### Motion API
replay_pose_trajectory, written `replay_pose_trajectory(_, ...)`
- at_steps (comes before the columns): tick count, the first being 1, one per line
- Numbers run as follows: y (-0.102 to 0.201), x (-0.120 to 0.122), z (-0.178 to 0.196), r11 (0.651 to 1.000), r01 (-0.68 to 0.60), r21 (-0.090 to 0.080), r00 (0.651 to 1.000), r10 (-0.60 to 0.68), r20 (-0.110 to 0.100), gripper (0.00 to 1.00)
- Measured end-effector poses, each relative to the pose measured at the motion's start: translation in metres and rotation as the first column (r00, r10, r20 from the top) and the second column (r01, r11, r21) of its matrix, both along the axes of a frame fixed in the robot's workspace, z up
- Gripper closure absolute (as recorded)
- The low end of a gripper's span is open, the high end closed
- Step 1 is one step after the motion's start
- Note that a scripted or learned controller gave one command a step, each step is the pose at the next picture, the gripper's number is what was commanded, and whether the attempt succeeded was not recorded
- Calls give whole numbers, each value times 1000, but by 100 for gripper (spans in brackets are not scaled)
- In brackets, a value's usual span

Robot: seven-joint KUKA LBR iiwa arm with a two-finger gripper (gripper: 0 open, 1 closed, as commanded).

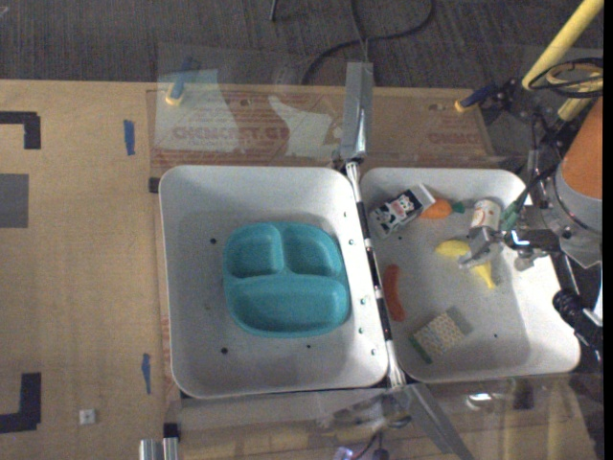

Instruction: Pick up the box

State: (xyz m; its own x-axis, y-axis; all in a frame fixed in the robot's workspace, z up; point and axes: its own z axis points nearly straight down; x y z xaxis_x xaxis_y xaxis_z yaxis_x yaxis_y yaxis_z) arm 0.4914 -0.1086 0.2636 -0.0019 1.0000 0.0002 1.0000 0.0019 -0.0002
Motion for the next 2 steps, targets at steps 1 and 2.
replay_pose_trajectory(1, 13, -13, -154, 1000, -4, 1, 1000, 4, -1, 0)
replay_pose_trajectory(2, 9, 11, -132, 952, -305, -1, 952, 305, 3, 0)
